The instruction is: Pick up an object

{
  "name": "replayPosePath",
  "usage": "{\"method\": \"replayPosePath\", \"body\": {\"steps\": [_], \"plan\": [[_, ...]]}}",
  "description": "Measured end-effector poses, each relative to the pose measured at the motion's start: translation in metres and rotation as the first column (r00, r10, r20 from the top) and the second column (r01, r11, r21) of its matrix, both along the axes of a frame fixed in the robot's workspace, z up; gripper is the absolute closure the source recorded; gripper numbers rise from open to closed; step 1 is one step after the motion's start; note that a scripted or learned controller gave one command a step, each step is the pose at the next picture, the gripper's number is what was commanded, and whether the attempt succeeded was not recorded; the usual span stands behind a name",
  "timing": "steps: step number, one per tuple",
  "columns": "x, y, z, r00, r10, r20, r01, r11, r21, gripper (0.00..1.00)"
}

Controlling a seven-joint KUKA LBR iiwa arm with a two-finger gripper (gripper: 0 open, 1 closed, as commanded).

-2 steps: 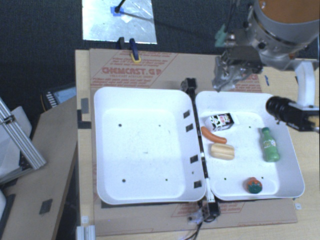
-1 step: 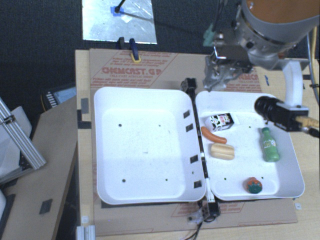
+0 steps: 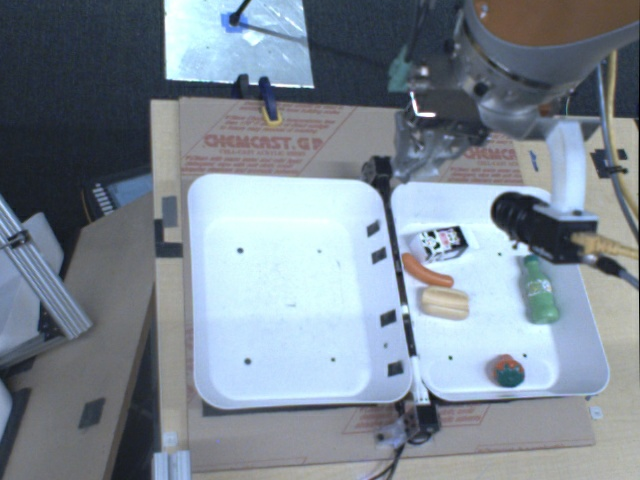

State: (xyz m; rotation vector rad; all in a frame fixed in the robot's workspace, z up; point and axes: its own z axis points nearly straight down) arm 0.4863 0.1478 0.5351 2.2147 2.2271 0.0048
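Camera view: a hot dog (image 3: 437, 288), green bottle (image 3: 540, 289), small carton (image 3: 441, 241) and round toy (image 3: 507, 371) are seen in the right bin (image 3: 580, 368). "CHEMCAST" is printed on the bench (image 3: 265, 140). The gripper (image 3: 428, 153) is held at the far edge; whether the jaws are open cannot be told.

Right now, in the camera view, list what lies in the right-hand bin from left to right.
Orange sausage → black-and-white carton → toy tomato with green top → green bottle. The hot dog bun overlaps the first two in this order, so I leave it out.

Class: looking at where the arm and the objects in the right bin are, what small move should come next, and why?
Probably bring the gripper toward the camera and down over the hot dog. It hangs above the right bin far rim, holding nothing.
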Motion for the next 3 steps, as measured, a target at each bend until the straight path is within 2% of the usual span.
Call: {"method": "replayPosePath", "body": {"steps": [1, 2, 3], "plan": [[0.079, 0.041, -0.002, 1.0, 0.002, -0.001, -0.002, 1.0, -0.001, 1.0], [0.012, 0.045, -0.076, 1.0, 0.001, -0.012, -0.001, 1.0, -0.004, 1.0], [0.062, 0.088, 0.005, 1.0, 0.001, 0.009, -0.001, 1.0, 0.003, 1.0]]}}
